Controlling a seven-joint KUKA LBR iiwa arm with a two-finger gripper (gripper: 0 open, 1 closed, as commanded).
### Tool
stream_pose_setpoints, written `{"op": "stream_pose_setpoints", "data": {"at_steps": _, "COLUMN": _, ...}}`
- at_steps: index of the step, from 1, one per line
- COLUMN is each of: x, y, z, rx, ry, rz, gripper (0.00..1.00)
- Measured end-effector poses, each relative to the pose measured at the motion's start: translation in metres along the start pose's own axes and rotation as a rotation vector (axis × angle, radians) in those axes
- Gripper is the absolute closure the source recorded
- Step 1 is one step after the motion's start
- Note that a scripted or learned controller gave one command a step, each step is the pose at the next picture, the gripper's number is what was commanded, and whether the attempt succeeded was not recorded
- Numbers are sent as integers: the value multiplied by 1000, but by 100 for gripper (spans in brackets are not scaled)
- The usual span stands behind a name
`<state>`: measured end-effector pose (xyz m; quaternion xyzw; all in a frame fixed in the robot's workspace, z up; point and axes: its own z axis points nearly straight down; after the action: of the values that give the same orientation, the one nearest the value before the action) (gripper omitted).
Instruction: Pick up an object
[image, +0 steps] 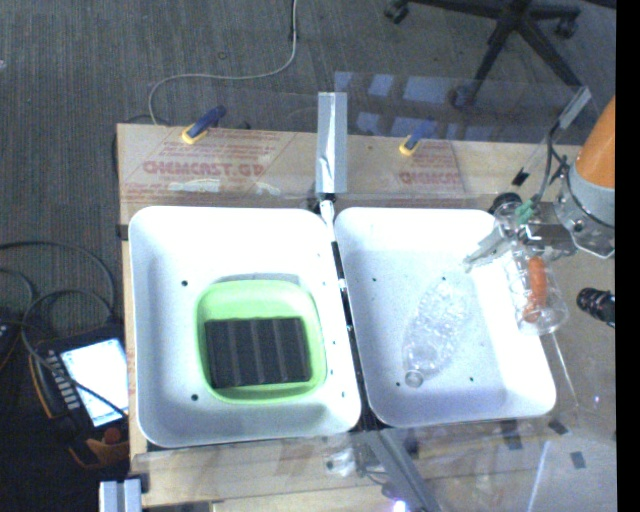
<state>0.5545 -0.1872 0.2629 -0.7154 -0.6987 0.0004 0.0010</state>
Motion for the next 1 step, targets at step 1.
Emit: {"op": "stream_pose_setpoints", "data": {"at_steps": 1, "x": 19, "y": -48, "z": 70, "rx": 2, "ry": 0, "rz": 70, "gripper": 0}}
